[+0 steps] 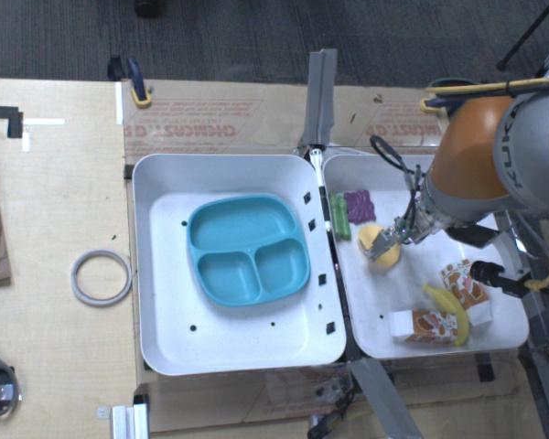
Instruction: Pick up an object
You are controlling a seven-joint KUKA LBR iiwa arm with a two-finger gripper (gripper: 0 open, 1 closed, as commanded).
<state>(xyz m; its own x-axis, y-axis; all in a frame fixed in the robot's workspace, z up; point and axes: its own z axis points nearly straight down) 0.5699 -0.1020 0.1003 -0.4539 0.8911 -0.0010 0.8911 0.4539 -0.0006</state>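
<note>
A: Start at the near edge of the right bin (503, 341). What lies there?

B: A small carton (419, 324) on its side against the near wall, and a banana (448, 311) draped over it, touching it. Just beyond, a patterned packet (464, 282). They look dropped loose, not arranged, which suits a bin meant for random picking

A: And the gripper?

B: The gripper (387, 241) sits mid-bin, directly at a round yellow fruit (382, 249), perhaps a lemon. Its tip overlaps the fruit's upper side. I'd judge the fruit is the target, since the arm slants down from the right straight onto it

A: Is it pinching the fruit?

B: I cannot tell. The tip is small and merges with the fruit, so whether the claw is spread, pressed together or clamped on the fruit is not readable. The fruit appears to rest on the bin floor

A: Farther back?

B: A purple lumpy item (359, 205), maybe grapes, and a green piece (340, 217) beside it, tucked by the wall shared with the left bin (156, 273). Both are close to the fruit, so a wide approach could nudge them

A: And the left bin?

B: It holds a teal divided tray (248, 249), lying flat in the middle, likely a place to receive things
</note>
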